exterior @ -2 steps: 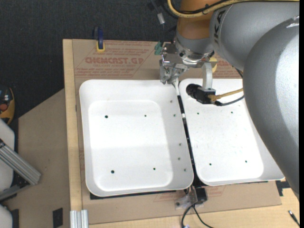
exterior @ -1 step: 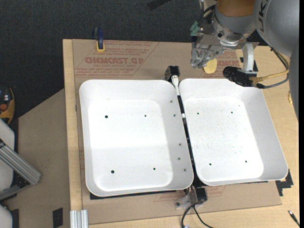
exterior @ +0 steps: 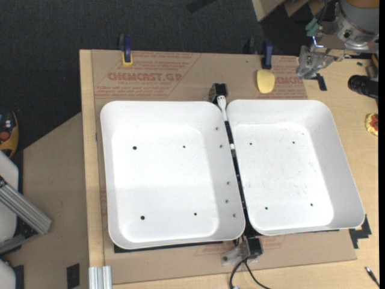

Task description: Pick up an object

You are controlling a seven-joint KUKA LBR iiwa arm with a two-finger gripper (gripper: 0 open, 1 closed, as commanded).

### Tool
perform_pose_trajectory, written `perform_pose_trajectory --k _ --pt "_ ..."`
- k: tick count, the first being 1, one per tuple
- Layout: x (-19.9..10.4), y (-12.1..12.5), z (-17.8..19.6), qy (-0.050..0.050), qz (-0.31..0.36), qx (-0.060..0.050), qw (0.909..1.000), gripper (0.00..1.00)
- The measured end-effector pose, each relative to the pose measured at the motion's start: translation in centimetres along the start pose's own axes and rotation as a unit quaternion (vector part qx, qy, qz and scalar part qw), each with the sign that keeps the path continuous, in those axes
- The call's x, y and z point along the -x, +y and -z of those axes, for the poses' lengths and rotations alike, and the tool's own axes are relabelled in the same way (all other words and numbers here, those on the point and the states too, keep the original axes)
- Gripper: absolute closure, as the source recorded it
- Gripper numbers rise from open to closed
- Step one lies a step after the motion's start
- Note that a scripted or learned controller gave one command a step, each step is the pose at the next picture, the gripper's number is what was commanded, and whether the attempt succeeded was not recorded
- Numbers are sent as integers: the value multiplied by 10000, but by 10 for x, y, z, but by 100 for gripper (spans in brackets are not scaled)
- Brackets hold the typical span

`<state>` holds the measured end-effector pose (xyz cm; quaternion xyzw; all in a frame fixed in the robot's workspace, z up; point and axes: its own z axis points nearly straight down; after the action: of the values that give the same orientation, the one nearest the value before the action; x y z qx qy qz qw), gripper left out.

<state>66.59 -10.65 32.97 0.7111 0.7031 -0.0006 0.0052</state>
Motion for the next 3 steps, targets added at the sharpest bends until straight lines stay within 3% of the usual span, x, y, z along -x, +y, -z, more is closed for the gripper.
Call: perform_pose_trajectory --k 1,2,3 --pt "-36 -2 -87 51 67 -78 9999 100" --pt "-17 1 -28 27 51 10 10000 100" --pt "-17 -9 -14 34 54 -8 10000 100"
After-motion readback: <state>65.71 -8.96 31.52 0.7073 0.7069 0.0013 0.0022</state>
